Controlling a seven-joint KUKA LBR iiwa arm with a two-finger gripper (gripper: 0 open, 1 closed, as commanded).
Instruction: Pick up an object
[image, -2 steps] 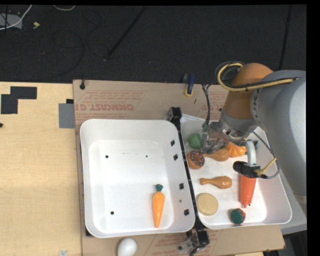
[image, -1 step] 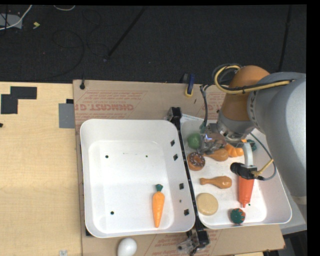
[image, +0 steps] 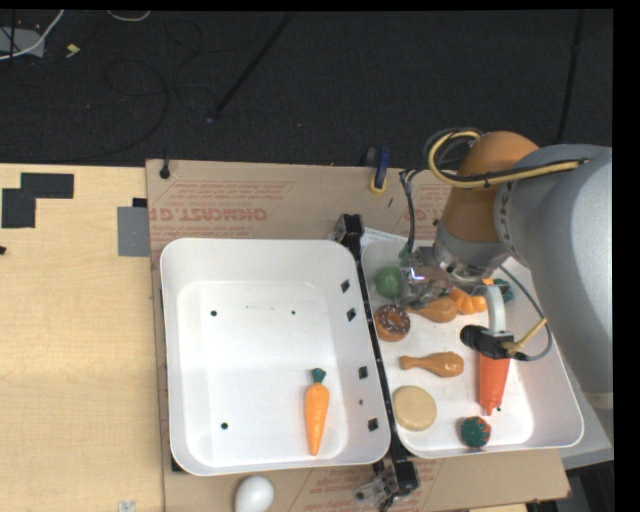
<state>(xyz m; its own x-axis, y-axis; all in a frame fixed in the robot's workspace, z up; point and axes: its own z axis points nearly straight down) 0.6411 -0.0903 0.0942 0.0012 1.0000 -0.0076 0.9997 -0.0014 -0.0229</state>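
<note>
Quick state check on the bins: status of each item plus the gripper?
Orange plastic carrot: lying flat in left white bin, alone.
Tan toy drumstick: lying flat in right white bin.
Round beige disc: flat, near front.
Chocolate-frosted toy doughnut: flat, by the divider.
Green ball: resting at back.
White egg: outside bins, on cardboard.
Gripper: low in right bin; grasp unclear.

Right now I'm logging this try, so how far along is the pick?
Nothing looks lifted yet. The end effector is down in the right bin, among the toys near a green ball and a doughnut; I can't tell whether it grips anything. A grasp and lift remain. A carrot lies in the left bin.
</note>
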